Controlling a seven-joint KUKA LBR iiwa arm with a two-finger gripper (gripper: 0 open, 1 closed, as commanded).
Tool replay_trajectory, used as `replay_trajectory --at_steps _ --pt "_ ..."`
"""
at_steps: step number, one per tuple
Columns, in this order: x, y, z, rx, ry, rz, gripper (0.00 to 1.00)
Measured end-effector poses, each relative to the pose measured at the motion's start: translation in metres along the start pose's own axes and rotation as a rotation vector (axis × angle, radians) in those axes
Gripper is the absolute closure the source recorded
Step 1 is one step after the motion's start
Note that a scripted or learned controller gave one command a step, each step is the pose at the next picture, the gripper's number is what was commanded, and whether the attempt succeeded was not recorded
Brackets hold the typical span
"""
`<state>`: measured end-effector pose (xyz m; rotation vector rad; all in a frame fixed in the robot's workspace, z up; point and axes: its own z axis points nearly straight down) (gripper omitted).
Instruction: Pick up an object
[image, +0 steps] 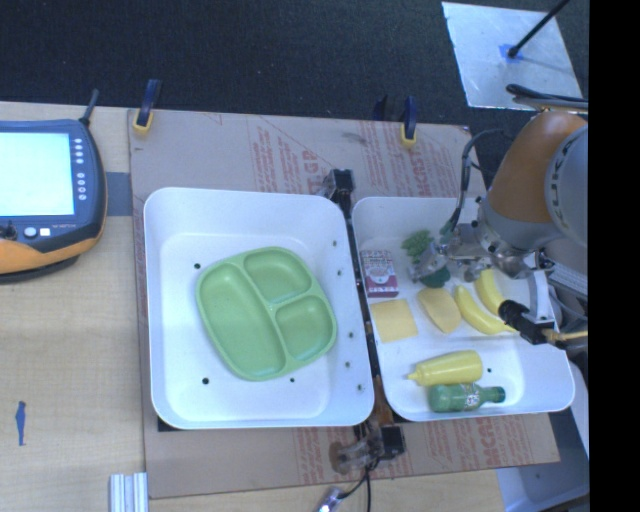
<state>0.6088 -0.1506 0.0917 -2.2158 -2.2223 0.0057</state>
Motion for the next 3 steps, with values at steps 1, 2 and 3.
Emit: replay_trajectory --at_steps 1,2,3 --pt "0.009 -0.058 0.0 0.0 0.0 -0.003 0.0" --pt "0.038 -0.007 0.0 -0.001 -0.001 -0.003 0.0" --pt "0.036 0.048 -0.001 -0.002 0.001 0.0 0.0"
